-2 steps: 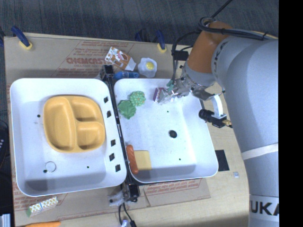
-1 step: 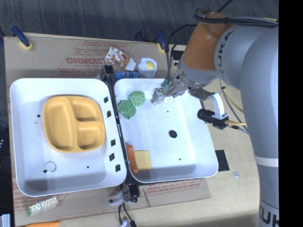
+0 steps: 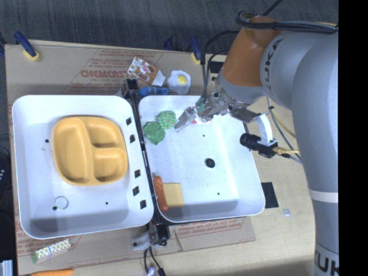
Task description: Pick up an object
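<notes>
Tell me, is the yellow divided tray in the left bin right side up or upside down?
Right side up. The yellow tray shows its hollow compartments and raised dividers facing the camera, resting flat in the left bin.

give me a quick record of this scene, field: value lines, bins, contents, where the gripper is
left bin: holds a yellow divided tray
right bin: two green objects near its far left corner; a yellow block and an orange object at its near left edge
gripper: over the far part of the right bin, just right of the green objects
grasp: nothing visibly between the fingers
outside the bins: a small printed carton and a yellow-and-white object beyond the far rim
</notes>
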### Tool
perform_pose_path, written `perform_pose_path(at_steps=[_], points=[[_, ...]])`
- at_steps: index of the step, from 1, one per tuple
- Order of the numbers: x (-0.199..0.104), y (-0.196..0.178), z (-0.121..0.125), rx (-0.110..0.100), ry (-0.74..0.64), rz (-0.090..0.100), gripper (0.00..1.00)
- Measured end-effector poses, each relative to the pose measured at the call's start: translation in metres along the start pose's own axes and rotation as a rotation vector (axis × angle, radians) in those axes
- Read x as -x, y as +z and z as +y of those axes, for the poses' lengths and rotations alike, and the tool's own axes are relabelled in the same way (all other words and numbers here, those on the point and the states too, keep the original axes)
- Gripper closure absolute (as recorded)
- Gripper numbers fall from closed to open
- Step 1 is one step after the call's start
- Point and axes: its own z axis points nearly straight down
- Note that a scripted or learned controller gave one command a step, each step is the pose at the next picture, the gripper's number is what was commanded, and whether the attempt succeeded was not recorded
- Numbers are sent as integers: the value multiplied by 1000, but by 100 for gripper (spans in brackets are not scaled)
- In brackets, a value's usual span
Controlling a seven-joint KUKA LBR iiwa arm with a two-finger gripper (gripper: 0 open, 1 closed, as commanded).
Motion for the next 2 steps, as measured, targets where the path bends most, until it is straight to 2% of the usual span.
perform_pose_path(at_steps=[1,2], points=[[-24,102,-12,-2,212,1,0],[-18,101,14,1,173,0,0]])
